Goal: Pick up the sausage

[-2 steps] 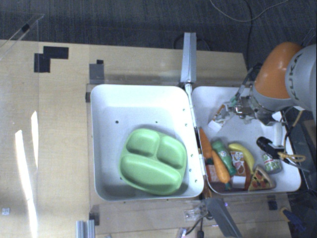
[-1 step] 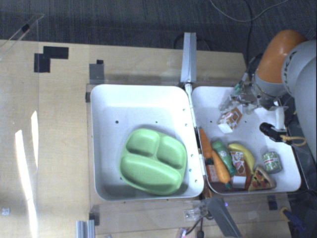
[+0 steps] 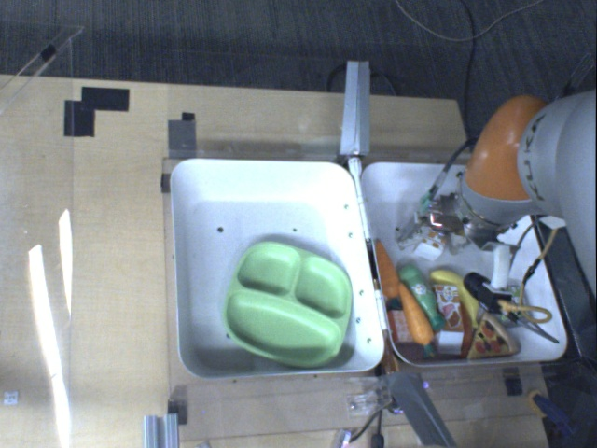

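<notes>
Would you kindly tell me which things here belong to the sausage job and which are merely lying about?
Job: sausage, gripper, right bin.
Lying about: green plate, banana, carrot, pizza slice, left bin.

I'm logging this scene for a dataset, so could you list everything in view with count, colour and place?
shallow white bins: two, white, side by side on the bench.
green three-compartment plastic tray: one, green, left bin.
long orange-brown sausage: one, right bin, along its left wall.
yellow toy banana: one, right bin, among small mixed toy foods.
pizza-slice toy: one, right bin's front corner.
grey arm with orange band: one, over the right bin.
tool: one, low in the right bin.
</notes>
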Tool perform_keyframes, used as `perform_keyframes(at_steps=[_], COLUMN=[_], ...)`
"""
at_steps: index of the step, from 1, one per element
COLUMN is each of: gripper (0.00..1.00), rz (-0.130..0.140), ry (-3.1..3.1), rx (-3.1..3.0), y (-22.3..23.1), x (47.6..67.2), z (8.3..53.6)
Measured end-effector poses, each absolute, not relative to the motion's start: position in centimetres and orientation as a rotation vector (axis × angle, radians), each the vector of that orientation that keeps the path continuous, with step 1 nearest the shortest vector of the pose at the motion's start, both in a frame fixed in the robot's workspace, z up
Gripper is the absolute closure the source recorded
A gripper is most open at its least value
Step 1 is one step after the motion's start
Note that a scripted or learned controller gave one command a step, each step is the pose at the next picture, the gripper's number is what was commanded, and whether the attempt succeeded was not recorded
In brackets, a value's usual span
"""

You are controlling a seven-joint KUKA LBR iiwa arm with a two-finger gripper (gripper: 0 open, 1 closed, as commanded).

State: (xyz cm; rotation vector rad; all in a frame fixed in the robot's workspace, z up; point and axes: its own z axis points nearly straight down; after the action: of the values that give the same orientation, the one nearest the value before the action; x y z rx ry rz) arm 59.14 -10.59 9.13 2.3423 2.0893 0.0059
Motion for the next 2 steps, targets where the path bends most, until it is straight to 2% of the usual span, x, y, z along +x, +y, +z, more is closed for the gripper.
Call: perform_keyframes(at_steps=[1, 2], gripper=[1.00, 1.00], rz=[0.017, 0.005], ry=[2.086, 2.432], rx=[2.338, 1.980], y=[-10.6, -18.1], x=[59.4, 56.9], z=[10.5, 9.9])
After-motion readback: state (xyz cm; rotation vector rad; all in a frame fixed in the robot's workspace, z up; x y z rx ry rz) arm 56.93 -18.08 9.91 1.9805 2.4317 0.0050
